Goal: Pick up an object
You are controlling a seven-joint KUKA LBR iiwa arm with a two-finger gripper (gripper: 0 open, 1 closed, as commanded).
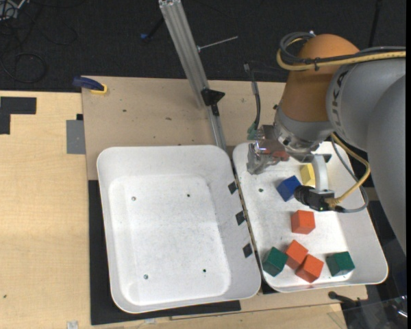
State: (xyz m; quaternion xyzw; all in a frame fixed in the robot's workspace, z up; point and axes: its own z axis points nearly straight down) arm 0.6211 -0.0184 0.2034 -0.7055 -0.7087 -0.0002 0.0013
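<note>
My gripper [256, 159] hangs low over the far left corner of the right bin [370, 269], under the orange wrist band. A small red patch [280, 155] shows right beside it, partly hidden by the wrist. A blue block [288, 187] and a yellow block [307, 175] lie just right of and nearer than the gripper. An orange block [303, 221] sits mid-bin. At the near end lie two more orange blocks [303, 259] between two green blocks [275, 260] [340, 263].
The left bin [113, 163] sits beside the right one, with black clips [240, 217] along the shared edge. A slanted aluminium rail [190, 60] rises behind the bins. A black cable [315, 199] loops over the right bin.
</note>
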